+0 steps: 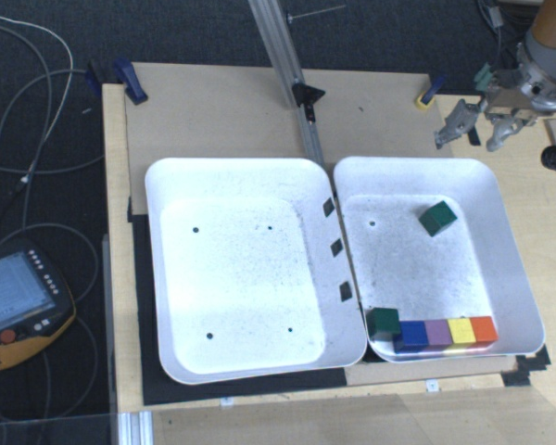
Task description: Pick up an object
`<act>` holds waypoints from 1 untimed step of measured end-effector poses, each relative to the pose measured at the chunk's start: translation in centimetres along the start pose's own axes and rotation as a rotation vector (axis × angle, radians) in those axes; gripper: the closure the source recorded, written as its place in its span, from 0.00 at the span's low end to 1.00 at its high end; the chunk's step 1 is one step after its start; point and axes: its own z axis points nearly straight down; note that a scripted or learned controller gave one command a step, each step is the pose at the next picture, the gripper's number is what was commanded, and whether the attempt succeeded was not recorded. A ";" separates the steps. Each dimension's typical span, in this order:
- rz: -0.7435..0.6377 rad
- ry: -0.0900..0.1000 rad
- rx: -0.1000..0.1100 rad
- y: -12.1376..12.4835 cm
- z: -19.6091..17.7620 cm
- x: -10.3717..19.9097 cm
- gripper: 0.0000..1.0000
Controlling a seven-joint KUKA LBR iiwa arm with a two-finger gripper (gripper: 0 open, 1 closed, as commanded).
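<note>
A dark green cube [437, 218] lies alone in the upper part of the right bin [500, 239]. Along that bin's front wall sits a row of cubes: green [384, 323], blue [410, 334], purple [438, 332], yellow [461, 330] and orange [483, 328]. My gripper [480, 126] hangs above the bench beyond the right bin's far rim, up and to the right of the lone green cube. Its two fingers are spread apart with nothing between them.
The left bin [167, 248] adjoins the right one, with black clips [336, 247] on the shared rim. An aluminium post [280, 49] slants up from the bench behind the bins. Blue clamps [129, 80] sit at the bench corners. A teach pendant [17, 299] lies on the floor at left.
</note>
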 end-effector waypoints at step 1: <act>0.004 0.002 0.008 -2.1 15.1 -5.4 0.00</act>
